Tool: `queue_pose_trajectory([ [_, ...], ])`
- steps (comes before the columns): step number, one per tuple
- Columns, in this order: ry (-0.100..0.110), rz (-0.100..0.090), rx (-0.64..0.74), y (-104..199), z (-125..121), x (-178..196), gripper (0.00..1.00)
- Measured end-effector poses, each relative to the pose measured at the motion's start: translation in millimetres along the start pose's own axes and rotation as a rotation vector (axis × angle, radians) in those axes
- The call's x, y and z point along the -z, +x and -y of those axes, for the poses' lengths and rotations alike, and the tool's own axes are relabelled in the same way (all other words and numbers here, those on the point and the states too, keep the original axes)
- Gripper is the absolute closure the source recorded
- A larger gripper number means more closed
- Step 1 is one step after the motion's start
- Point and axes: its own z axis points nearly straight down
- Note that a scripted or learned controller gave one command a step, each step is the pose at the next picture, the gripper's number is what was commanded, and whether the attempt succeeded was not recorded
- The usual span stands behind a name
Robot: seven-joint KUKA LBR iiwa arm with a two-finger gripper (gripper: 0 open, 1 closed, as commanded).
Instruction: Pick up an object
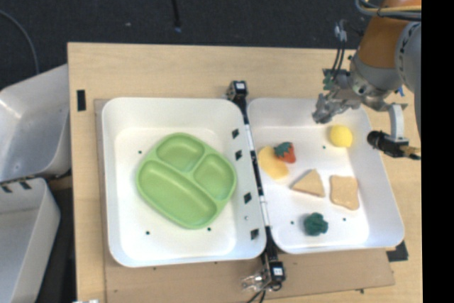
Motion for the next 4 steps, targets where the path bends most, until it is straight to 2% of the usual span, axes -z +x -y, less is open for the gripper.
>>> queue_pose_trajectory([
  [2,0.000,0.000,0.002,6,-3,115,1.00],
  [4,0.008,-0.003,0.004,109,10,110,1.00],
])
